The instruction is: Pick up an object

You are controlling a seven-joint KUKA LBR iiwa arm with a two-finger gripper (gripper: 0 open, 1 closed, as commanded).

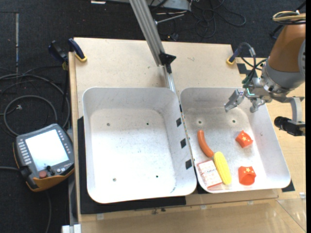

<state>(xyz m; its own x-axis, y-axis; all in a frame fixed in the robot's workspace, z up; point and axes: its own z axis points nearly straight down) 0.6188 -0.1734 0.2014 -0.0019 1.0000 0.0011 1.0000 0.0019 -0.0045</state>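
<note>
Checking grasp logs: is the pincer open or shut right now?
Open. The pincer hangs over the right bin with its two fingers spread apart, nothing between them.

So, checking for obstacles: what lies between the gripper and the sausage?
Only bare white bin floor between the open gripper and the sausage, per the camera view.

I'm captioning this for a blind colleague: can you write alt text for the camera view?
The gripper, fingers spread, hovers over the right bin's far end, holding nothing. That bin's near half holds a sausage, corn, a card and two red pieces.
</note>
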